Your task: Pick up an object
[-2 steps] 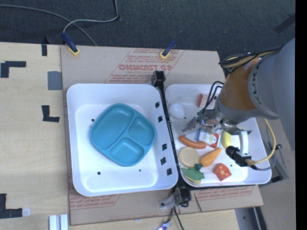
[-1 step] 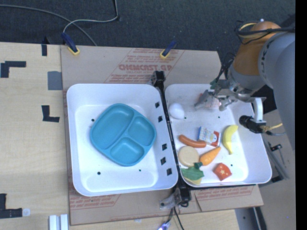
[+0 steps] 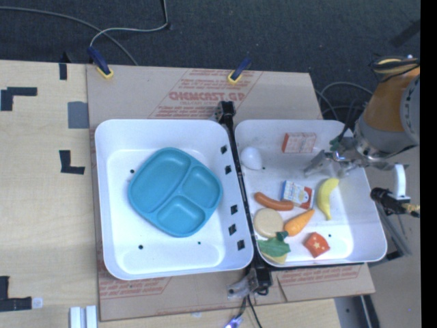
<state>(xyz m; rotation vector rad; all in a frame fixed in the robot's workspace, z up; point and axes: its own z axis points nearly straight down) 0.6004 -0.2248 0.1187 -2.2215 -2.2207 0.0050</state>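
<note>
My gripper [image 3: 329, 165] hangs over the right side of the right bin [image 3: 355, 251], open, with nothing between its fingers. Just below it lies a yellow banana [image 3: 327, 197]. An orange-and-white box [image 3: 298, 143] sits to its left, near the bin's far wall. A small blue-and-white carton [image 3: 296, 193] and a sausage [image 3: 273, 201] lie in the middle. A carrot [image 3: 299, 222], a bun [image 3: 268, 221], a green leafy piece [image 3: 276, 247] and a red piece [image 3: 316, 244] lie along the near side. A white egg [image 3: 251, 158] rests at the bin's left wall.
The left bin [image 3: 116, 149] holds a blue divided plate [image 3: 175, 191]. The grey arm with its orange band [image 3: 386, 108] comes in from the right above the right bin's rim. Cables run along the bench at the back and front.
</note>
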